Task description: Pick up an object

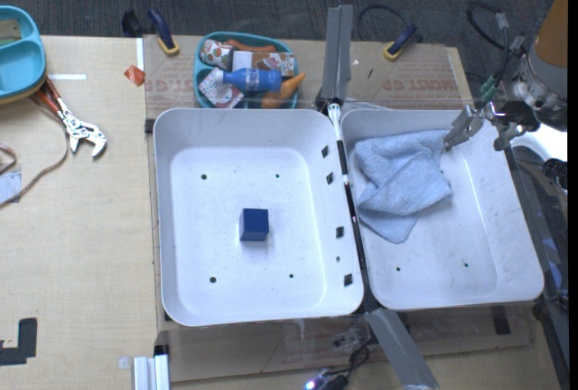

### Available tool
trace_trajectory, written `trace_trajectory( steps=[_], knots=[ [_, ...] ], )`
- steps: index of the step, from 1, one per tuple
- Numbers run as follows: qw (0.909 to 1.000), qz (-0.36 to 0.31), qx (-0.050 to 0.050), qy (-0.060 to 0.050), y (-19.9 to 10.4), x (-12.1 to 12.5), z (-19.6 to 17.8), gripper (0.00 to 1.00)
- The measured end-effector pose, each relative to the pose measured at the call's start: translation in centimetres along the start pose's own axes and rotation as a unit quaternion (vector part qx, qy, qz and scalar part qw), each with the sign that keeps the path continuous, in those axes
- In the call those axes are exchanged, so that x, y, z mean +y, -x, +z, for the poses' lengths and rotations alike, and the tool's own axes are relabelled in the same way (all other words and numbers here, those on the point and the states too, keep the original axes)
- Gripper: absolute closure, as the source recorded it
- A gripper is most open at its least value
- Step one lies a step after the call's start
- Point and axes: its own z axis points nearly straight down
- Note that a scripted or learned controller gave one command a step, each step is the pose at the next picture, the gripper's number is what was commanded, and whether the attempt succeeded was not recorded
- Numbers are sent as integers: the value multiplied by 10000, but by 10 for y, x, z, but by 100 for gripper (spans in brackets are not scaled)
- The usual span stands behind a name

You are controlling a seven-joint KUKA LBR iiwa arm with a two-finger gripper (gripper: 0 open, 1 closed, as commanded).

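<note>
While claw [479,130] hangs open beside towel [400,179], block [255,224] apart.

Blue cube [255,224], crumpled grey cloth [400,181]

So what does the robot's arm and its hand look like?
At the picture's right edge, the arm shows an orange band with grey below it. Its gripper is a metal and black piece with thin silvery fingers. Thin cables, one with a green bit, run beside the wrist.
</note>
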Motion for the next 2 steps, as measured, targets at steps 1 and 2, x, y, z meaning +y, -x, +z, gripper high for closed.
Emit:
trace_trajectory(
  steps=[1,2],
  knots=[
    [9995,-314,4,18,-20,-41,181,0],
    [9997,236,-2,4,9,41,181,0]
  ],
)
